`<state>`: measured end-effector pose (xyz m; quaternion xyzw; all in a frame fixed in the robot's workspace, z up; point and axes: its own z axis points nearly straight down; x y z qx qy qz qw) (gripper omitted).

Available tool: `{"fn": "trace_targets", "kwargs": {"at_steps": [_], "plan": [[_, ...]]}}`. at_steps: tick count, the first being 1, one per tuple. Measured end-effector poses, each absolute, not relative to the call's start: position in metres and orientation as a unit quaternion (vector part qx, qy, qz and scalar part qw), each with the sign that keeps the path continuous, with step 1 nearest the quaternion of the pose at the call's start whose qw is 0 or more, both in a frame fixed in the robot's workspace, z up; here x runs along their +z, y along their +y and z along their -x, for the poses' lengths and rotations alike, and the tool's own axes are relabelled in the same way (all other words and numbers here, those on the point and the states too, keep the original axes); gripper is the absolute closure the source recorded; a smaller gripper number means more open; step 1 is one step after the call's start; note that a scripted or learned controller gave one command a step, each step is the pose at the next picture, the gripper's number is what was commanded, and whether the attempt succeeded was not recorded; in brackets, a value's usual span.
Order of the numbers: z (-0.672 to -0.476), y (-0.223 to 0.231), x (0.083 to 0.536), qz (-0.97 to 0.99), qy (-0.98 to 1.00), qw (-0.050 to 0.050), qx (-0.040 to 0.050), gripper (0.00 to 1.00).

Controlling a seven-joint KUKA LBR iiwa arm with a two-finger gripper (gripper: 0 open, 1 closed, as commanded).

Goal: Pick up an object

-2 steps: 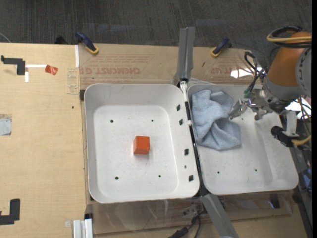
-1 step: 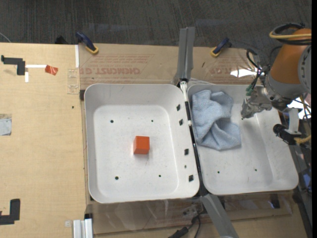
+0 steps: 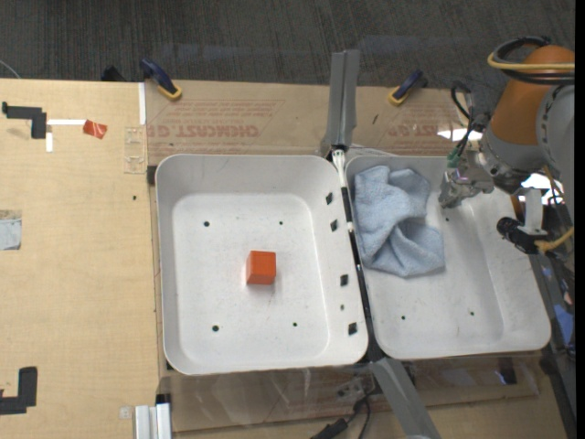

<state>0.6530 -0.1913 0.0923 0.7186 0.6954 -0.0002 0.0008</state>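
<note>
- In the right bin [image 3: 512,323], your hand [image 3: 454,190] sits beside the crumpled blue cloth [image 3: 395,222]; you cannot tell its state.
- Left bin [image 3: 183,245]: 1 orange cube [image 3: 261,268], well apart.

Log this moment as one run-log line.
claw: low in right bin, beside cloth | cloth: crumpled, right bin's left side | red block: left bin, untouched | pick: not yet done

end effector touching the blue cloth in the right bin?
Cannot tell. In the camera view the end effector sits right at the upper right edge of the blue cloth, and the slanted angle shows neither clear contact nor a gap.
</note>
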Motion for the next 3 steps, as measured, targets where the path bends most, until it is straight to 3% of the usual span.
{"fn": "trace_targets", "kwargs": {"at_steps": [1, 2, 3], "plan": [[-0.66, -0.189, 0.122, -0.664, 0.748, 0.002, 0.0, 1.0], [-0.66, -0.137, 0.194, -0.642, 0.767, 0.002, 0.0003, 1.0], [-0.659, -0.083, 0.192, -0.636, 0.772, 0.0, -0.0005, 1.0]]}}
